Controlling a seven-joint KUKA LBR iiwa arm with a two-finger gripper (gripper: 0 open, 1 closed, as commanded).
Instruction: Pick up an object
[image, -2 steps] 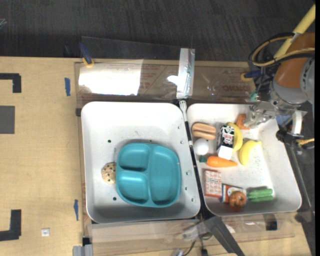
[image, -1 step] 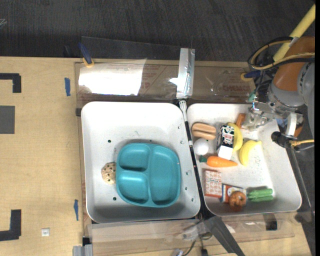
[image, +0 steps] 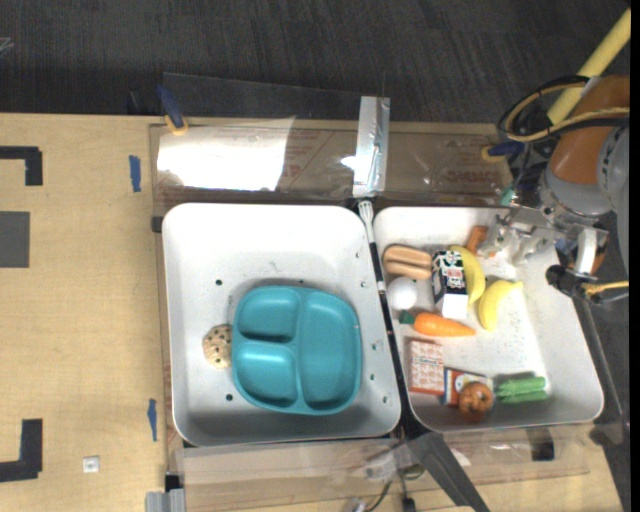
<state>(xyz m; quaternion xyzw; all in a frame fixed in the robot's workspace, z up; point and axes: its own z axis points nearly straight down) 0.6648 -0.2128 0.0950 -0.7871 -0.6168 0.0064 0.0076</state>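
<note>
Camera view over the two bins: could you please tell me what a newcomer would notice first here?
The teal tray in the left bin stands out, with a cookie beside it on its left. The right bin is crowded with toy food: a hot dog, bananas, a carrot and an egg. The gripper hangs over that bin's far right corner.

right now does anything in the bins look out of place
One thing: a cookie lies alone on the left bin's floor, touching the left edge of the teal divided plate rather than on it. The other toy food is crowded in the right bin.
</note>
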